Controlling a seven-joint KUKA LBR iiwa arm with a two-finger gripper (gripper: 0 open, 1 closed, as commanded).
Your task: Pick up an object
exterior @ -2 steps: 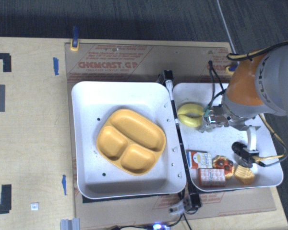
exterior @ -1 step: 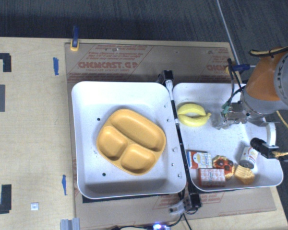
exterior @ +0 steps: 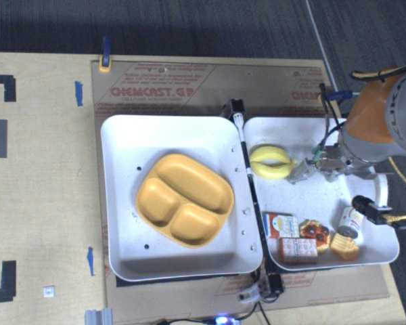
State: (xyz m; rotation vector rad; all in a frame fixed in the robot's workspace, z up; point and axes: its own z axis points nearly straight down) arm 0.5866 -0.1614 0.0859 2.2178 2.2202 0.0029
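Left bin (exterior: 115, 181): smooth white plastic, holds a glossy yellow three-compartment tray (exterior: 184, 198), upside down. Right bin (exterior: 386, 249): small printed cartons (exterior: 291, 235), waffle-textured piece (exterior: 345, 244), curved banana (exterior: 269, 162). Metal claw (exterior: 304, 170) just beside the banana; finger state unclear.

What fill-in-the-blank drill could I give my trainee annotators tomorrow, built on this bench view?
1. The yellow divided tray lies in the ____ bin.
2. The fruit beside the gripper is a ____.
3. The orange band sits on the arm, which enters from the view's ____.
4. The tray has ____ compartments.

Missing words: left; banana; right; three
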